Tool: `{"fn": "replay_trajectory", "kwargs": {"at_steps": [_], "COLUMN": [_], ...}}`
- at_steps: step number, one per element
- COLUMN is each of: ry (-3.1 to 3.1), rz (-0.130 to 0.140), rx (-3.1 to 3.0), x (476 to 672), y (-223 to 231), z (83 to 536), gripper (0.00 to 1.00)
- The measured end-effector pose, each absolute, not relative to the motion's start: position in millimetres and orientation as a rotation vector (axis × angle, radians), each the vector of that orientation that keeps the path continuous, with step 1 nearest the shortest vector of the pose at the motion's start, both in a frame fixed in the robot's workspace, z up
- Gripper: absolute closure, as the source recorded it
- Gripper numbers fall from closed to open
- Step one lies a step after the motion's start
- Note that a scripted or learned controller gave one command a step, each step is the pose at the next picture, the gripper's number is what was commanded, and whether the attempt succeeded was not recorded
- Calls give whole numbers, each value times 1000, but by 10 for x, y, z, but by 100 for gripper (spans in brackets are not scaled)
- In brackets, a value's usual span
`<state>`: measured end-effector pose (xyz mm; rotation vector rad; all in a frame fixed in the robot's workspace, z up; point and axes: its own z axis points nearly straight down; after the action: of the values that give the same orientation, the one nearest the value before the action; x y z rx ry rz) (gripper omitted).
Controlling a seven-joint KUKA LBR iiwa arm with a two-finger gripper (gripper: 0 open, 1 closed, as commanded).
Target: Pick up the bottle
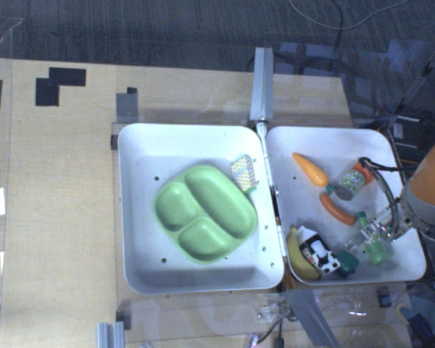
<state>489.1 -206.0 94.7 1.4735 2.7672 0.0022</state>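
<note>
Gripper [373,232] of the grey arm sits low in the right white bin [380,140], near that bin's right-hand wall, with black cables looping up from it toward the bin's far side; its metal parts are too small and blurred to judge, so I cannot tell how wide it stands or whether it grips anything. Just below it, touching or nearly so, lies a small translucent green plastic piece [378,252] on the bin floor. Up and to the left, apart from the gripper, the small bottle with a grey-green body and an orange-red cap [350,181] lies tilted on its side, cap toward the right. Beside it on the left is an orange carrot-shaped toy [309,169], and below it an orange-red sausage-shaped toy [337,209]. At the near-left corner rest a yellow banana [298,256], a black-and-white cow-patterned toy [320,254] and a dark teal object [347,262]. Left white bin [141,267] holds a pale green three-compartment plastic plate [205,212] and a small patterned packet [243,172] at its right wall
</note>
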Motion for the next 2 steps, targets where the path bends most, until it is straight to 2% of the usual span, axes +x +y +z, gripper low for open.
{"fn": "replay_trajectory", "kwargs": {"at_steps": [1,2], "ry": [2762,2557], "rz": [6,5], "rx": [1468,1814], "x": [4921,4889], "y": [-2056,-1431], "z": [1063,2179], "gripper": [100,100]}}
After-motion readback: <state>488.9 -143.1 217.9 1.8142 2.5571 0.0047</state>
